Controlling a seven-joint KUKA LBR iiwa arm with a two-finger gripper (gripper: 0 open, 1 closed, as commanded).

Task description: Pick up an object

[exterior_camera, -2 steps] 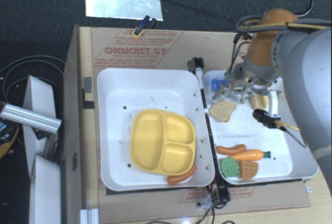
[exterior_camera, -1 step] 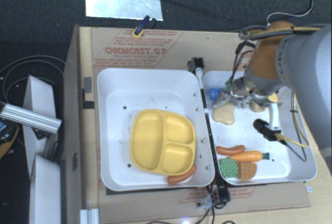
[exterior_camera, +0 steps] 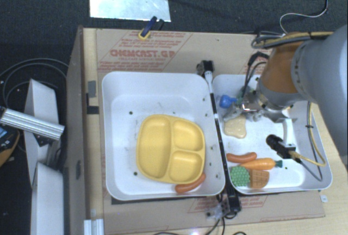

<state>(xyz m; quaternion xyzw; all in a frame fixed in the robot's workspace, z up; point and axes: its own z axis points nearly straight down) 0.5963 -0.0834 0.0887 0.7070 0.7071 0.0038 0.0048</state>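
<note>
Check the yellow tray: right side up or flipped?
Right side up. The yellow tray shows its three hollow compartments facing the camera, lying flat in the left bin.

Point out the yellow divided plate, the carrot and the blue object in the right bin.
yellow divided plate [exterior_camera: 170,148]: camera view, on its central ridge, left bin.
carrot [exterior_camera: 259,164]: camera view, mid orange body, right bin.
blue object [exterior_camera: 225,101]: camera view, its rounded middle, beside the gripper.

My claw [exterior_camera: 243,109] hangs low over the right bin [exterior_camera: 312,174], just beside a blue piece [exterior_camera: 225,101] and a pale cream one [exterior_camera: 236,128]. Nearer me lie a sausage [exterior_camera: 241,157] and carrot [exterior_camera: 260,164]. A yellow tray [exterior_camera: 169,148] sits in the left bin [exterior_camera: 122,119].
</note>
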